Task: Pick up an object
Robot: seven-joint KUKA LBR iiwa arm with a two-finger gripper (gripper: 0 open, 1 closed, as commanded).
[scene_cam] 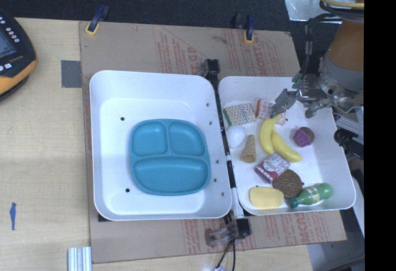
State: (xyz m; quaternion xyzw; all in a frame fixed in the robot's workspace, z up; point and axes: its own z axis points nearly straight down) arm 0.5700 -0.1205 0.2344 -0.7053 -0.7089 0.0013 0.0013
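While the arm (346,47) reaches in over the table's right edge, its tool (296,103) hangs above the far part of the right bin (345,167), just past the banana's far tip. Its two dark fingers (281,103) stand apart, with nothing between them.

All the loose things lie in that bin. The banana (275,140) lies near the bin's middle, running from far to near. A purple fruit (303,136) sits just right of it, apart from it. To the banana's left are a cone (248,148) and a white ball (236,135), and beyond those a checked packet (240,113) against the far left of the bin. Nearer the table's front edge lie a red-and-white packet (272,169), a brown cookie (288,183) touching it, a yellow block (266,197), and a green bottle (310,195) on its side along the bin's near wall.

The left bin (102,140) holds a blue divided plate (168,156) lying flat at its middle. An orange-and-black pendant (12,53) rests at the table's far left corner.
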